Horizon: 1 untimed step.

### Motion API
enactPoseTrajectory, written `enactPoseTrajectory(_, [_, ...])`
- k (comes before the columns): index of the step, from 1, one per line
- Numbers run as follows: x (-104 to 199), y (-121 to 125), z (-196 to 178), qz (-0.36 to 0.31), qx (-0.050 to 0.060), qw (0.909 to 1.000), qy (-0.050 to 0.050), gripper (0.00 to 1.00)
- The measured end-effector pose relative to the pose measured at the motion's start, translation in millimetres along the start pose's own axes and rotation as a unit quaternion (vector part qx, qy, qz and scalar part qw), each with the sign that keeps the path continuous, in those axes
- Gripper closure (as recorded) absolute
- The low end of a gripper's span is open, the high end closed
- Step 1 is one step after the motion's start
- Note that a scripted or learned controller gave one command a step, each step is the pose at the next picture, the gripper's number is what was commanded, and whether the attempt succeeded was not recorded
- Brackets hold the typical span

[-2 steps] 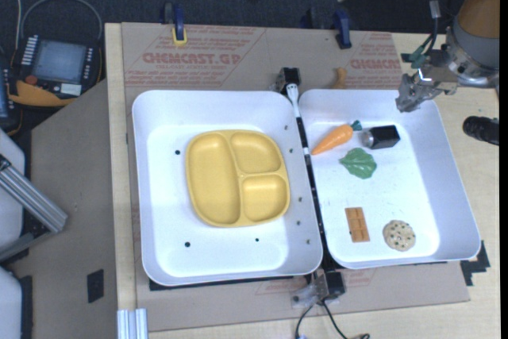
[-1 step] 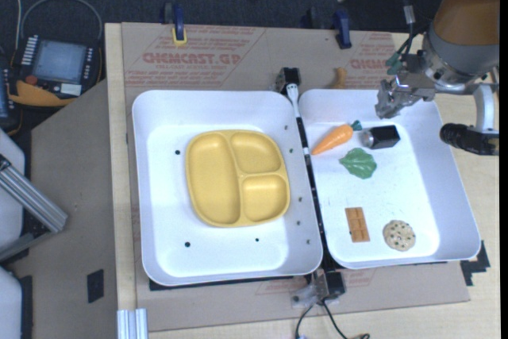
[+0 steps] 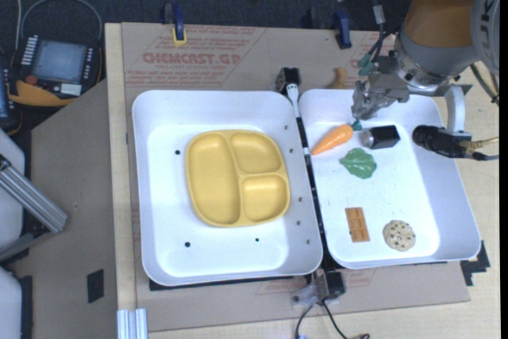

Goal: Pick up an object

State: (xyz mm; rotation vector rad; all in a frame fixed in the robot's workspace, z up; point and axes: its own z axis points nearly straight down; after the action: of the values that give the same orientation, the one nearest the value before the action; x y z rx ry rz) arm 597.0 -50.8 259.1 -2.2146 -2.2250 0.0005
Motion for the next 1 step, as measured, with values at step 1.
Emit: enactPoseTrajectory(1, [58.1, -12.9, -0.6, 0.001, 0.0, 1.0, 0.0, 1.0])
